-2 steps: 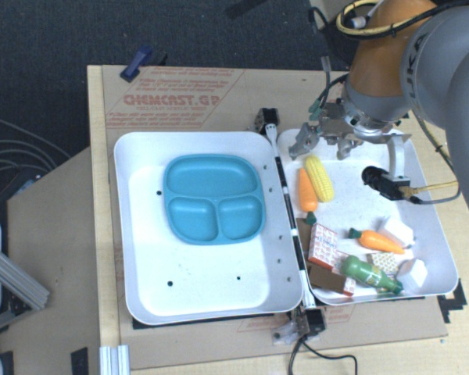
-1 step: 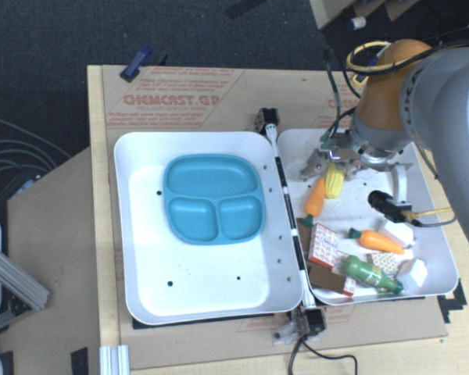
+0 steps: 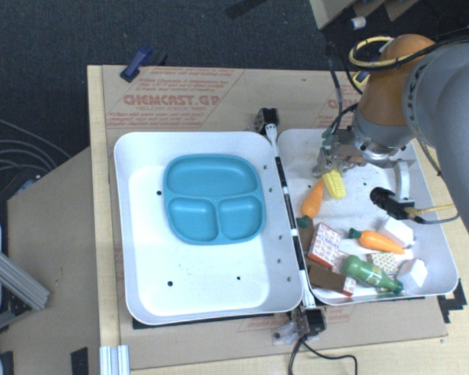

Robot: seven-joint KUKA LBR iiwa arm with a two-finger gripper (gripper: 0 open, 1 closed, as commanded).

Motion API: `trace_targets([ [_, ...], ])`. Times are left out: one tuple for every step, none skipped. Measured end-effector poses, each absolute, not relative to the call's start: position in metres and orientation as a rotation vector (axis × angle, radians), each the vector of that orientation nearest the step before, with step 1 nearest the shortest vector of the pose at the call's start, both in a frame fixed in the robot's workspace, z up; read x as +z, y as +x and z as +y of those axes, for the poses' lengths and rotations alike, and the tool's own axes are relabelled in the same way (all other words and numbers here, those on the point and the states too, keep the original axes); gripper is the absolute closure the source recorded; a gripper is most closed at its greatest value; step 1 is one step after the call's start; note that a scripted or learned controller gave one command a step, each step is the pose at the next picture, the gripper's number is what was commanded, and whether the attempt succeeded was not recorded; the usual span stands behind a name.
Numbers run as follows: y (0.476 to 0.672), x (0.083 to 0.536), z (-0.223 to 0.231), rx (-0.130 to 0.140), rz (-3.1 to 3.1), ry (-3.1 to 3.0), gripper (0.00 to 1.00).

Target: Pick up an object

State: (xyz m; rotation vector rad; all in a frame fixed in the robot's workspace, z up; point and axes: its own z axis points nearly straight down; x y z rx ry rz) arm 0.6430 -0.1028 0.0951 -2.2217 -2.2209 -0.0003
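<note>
My gripper (image 3: 329,161) hangs low over the far left part of the right bin (image 3: 445,250). Just below it lies a yellow corn cob (image 3: 334,183), with an orange carrot (image 3: 313,199) beside it to the left. Whether the gripper touches the corn cannot be told. Nearer the front of this bin lie a second carrot (image 3: 381,241), a green bottle (image 3: 369,273), a red and white box (image 3: 325,245), a brown box (image 3: 328,280) and a white block (image 3: 396,231).
The left bin (image 3: 133,209) holds a blue divided plate (image 3: 214,197). A black clamp (image 3: 266,119) sits at the far end of the seam between the bins. A blue clip (image 3: 135,65) lies on the bench's far left corner.
</note>
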Motion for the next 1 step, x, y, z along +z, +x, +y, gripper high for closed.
trace_targets([
  [0.5764,0.1852,-0.0707,0.000,-2.220,-2.219,1.00],
])
